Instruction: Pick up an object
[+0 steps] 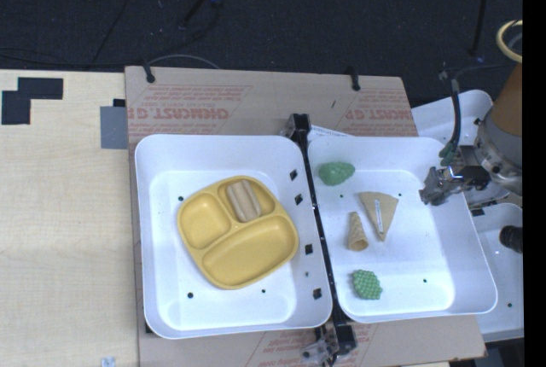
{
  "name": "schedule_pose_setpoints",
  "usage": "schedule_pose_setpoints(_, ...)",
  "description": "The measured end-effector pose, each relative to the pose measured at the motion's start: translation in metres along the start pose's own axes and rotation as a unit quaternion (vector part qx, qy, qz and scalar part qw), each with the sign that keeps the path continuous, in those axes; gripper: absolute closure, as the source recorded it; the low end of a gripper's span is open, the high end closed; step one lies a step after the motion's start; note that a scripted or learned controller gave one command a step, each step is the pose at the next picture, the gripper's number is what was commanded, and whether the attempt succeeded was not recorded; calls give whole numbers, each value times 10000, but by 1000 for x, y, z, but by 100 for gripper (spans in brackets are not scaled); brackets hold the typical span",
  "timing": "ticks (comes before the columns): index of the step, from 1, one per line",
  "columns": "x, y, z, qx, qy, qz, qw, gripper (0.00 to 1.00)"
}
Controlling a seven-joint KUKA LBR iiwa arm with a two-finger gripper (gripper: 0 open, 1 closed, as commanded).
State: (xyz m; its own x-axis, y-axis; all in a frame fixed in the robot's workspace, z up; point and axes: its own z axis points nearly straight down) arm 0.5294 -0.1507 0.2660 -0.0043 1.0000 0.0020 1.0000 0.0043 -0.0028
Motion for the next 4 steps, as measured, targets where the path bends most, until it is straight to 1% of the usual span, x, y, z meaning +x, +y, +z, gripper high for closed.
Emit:
schedule_pose_setpoints(1, 60, -4, -1, 3, 2, -5, 10000, 100)
schedule_pose_setpoints(2, 114, 1, 14, 9, 1, -2, 10000, 100)
schedule_pose_setpoints(3, 171, -2, 29, 13, 0, -3, 10000, 100)
schedule_pose_setpoints(4, 225, -13, 24, 7, -4, -2, 10000, 100)
